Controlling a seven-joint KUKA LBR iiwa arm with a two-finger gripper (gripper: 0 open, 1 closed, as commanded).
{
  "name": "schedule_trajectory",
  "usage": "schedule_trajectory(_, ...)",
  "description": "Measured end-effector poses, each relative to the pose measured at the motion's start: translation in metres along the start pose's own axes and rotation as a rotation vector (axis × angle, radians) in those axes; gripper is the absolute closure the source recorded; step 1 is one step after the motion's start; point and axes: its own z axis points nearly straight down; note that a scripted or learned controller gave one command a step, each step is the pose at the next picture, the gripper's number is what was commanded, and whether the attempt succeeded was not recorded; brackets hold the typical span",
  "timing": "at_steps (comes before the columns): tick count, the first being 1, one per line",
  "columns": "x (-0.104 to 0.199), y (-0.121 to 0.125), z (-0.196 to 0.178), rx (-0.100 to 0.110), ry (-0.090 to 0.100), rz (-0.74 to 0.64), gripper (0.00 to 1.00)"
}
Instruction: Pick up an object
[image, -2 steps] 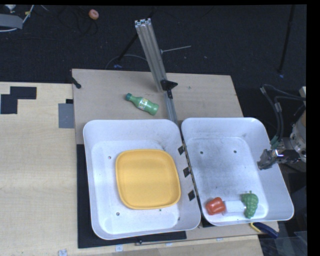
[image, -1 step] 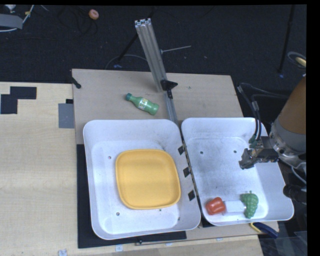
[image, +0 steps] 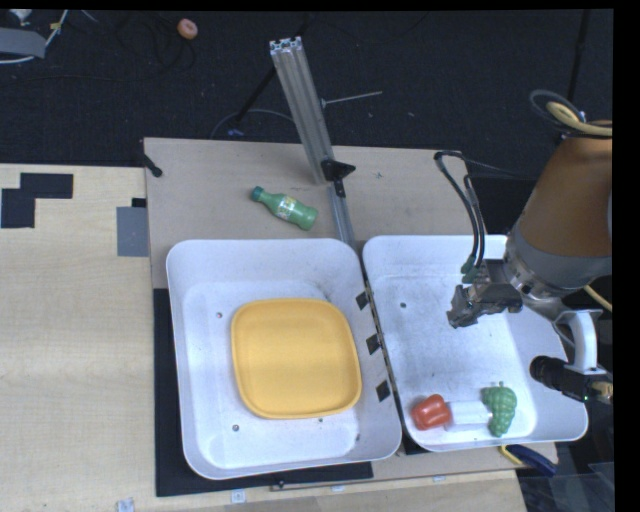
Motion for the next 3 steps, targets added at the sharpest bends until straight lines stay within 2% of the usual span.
schedule_trajectory(1, 0.046, 0.025, 0.009, 0.001, -0.001, 0.001, 1.00)
schedule_trajectory(2, 0.095, 0.032, 0.020, 0.001, 0.000, 0.000, 1.00)
schedule_trajectory(3, 0.141, 0.055, 0.029, 0.001, -0.001, 0.001, 1.00)
